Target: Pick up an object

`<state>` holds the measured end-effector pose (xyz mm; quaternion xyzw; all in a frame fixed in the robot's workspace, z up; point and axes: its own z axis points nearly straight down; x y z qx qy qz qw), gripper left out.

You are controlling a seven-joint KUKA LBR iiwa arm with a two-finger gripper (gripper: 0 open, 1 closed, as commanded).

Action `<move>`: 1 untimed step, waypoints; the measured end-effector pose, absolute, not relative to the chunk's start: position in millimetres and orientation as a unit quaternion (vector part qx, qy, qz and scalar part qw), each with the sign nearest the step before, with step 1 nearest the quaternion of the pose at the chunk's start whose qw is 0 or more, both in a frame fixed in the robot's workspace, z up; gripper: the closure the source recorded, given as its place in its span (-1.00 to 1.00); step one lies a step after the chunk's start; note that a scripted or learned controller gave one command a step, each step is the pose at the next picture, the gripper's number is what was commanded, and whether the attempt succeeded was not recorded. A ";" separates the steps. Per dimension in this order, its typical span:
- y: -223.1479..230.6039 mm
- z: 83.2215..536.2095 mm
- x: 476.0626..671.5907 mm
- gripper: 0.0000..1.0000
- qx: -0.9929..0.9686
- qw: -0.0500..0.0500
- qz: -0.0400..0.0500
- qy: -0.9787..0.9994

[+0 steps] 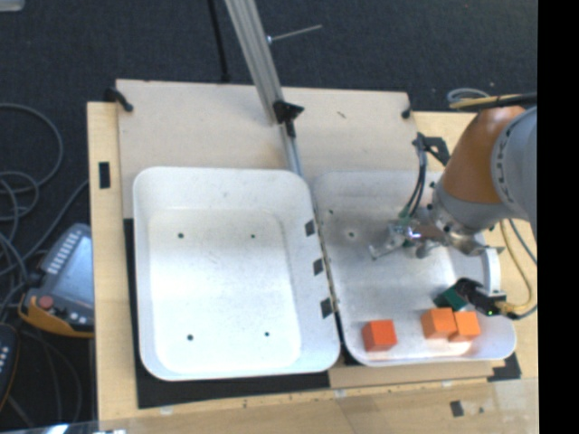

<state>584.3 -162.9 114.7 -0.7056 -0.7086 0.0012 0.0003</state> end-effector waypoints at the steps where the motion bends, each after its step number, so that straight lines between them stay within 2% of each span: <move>1: -167.2 95.4 661.2 -1.00 -0.710 0.024 0.018 -0.704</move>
